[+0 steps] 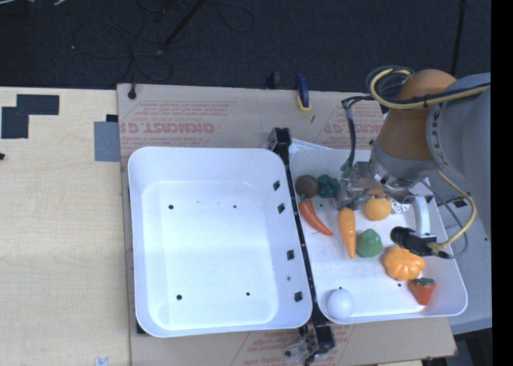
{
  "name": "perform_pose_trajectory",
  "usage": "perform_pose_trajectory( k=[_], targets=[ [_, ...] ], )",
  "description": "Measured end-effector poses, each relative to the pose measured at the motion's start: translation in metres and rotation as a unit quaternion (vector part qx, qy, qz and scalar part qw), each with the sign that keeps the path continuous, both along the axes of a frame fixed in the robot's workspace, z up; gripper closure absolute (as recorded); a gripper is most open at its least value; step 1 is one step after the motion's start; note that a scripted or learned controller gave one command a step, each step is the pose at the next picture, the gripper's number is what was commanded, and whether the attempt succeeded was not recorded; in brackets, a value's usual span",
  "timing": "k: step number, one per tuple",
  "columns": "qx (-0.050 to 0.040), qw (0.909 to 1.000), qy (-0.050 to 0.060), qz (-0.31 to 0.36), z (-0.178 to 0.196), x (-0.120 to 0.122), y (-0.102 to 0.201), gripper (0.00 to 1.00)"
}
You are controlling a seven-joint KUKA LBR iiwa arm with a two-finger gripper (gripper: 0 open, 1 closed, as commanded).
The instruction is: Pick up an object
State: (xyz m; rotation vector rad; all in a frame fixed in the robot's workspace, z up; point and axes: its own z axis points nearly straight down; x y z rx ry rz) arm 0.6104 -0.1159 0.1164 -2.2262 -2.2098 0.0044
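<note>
The right white bin (449, 304) holds several toy foods. My gripper (353, 194) hangs low over its back half, just above the top of an orange carrot (347, 232). A yellow-orange ball (377, 209) lies right of the gripper, and a teal piece (327, 186) and a brown ball (306, 186) lie to its left. I see nothing lifted out of the bin.
Also in the right bin are a red-orange pepper (314, 219), a green piece (369, 243), an orange pumpkin (403, 263), a red strawberry (423, 290) and a white ball (341, 303). The left white bin (135, 220) sits beside it, with a black divider (293, 228) between them.
</note>
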Motion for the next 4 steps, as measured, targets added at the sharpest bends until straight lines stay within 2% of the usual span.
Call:
perform_pose_trajectory(
  k=[1,2,3,4],
  targets=[
    [0.0002,1.0,0.001,-0.002,0.01,0.0,-0.002,1.0],
    [-0.0004,1.0,-0.004,0.006,0.074,0.032,0.056,1.0],
    [0.0001,1.0,-0.004,0.007,0.143,0.034,0.128,1.0],
    [0.0001,1.0,-0.001,0.006,0.166,0.001,0.166,1.0]
  ],
)
